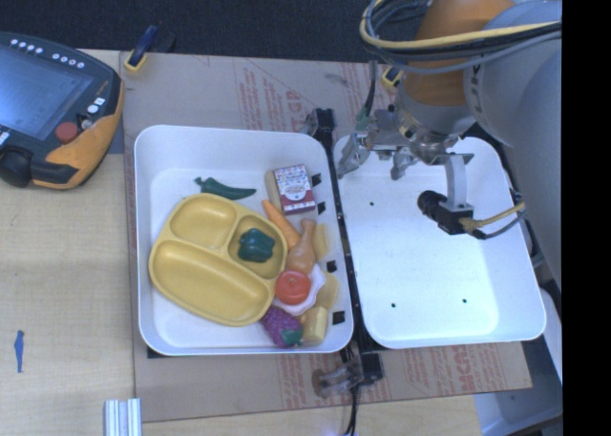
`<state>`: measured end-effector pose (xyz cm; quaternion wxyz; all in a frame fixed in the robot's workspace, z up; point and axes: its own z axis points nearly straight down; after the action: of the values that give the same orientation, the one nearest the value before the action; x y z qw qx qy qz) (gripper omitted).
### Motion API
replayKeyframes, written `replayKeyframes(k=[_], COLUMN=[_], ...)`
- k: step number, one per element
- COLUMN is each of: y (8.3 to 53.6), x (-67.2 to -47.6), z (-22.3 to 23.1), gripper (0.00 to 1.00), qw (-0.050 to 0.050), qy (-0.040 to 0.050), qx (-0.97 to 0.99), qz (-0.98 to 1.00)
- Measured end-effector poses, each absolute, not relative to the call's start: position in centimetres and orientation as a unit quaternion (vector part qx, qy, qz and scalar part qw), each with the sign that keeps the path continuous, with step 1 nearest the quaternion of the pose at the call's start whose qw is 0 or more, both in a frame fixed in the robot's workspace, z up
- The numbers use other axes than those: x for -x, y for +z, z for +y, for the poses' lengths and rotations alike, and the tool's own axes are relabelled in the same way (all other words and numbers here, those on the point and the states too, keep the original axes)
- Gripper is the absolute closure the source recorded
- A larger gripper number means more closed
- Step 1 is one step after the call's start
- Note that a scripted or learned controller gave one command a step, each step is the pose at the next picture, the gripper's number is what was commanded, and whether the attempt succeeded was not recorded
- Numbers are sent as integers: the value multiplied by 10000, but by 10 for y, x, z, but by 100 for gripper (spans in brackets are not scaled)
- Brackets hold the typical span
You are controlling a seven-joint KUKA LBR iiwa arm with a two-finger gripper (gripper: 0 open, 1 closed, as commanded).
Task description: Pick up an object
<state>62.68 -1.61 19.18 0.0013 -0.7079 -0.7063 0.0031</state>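
1. At the far left a pendant (52, 110) lies on the bench, apart from the bins.
2. The left bin (153, 153) holds every candidate object. A yellow tray (196, 267) fills its left half, with a green pepper (256, 245) sitting in one of its compartments.
3. A green chilli (221, 188) lies just above the tray; a small box (294, 188) stands near the bin's upper right corner.
4. Along the bin's right side are a carrot (280, 222), a tan bottle (304, 251), a tomato (293, 286) and purple grapes (280, 325), packed closely, some touching.
5. The right bin (477, 310) carries no loose items that can be made out.
6. The gripper (374, 159) hovers over the upper left part of the right bin, close to the wall between the bins. Its two prongs appear spread apart with nothing between them and nothing touching them.
7. Judged from this, the task is barely begun: no object is lifted or grasped. The arm has yet to cross into the left bin, descend on an item and close on it.
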Motion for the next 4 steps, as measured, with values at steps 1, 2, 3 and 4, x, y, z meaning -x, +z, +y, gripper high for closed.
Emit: replayKeyframes(k=[1, 2, 3, 4], y=[193, 203, 214, 226], x=[-658, -657, -657, -657], z=[48, 46, 46, 83], gripper=[0, 100, 100, 100], qw=[-2, 7, 6, -3], qy=[-4, 23, 37, 7], qx=[7043, 7030, 7004, 7042], qz=[-7099, -7112, -7137, -7100])
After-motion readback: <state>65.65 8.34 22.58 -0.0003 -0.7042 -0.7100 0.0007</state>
